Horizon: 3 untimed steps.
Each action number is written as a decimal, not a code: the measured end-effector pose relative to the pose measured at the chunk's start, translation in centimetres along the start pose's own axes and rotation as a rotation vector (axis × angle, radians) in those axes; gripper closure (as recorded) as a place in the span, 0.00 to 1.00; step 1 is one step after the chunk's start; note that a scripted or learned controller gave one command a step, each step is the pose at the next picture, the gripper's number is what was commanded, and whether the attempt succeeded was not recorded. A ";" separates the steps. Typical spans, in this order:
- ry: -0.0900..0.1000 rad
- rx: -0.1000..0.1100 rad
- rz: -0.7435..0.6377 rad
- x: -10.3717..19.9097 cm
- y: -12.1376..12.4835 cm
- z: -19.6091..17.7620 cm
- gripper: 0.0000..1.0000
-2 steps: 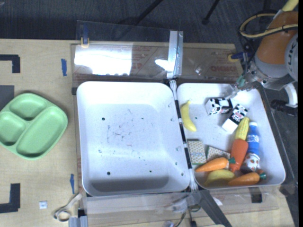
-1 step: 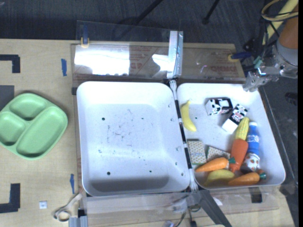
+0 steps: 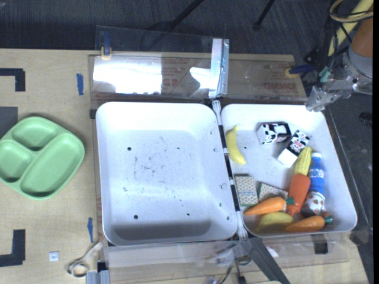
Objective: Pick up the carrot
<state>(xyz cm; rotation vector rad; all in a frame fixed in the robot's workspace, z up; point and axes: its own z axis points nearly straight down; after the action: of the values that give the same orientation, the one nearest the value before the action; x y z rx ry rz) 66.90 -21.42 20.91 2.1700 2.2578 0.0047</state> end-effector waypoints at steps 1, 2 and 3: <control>0.002 0.006 0.212 -0.9 -0.2 -0.4 1.00; 0.003 0.011 0.513 0.7 -0.1 1.2 1.00; 0.001 0.013 0.895 1.6 -0.1 2.8 1.00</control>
<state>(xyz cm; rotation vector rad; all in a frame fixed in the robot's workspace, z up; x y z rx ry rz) 66.72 -19.84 18.08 2.9448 1.1003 -0.0018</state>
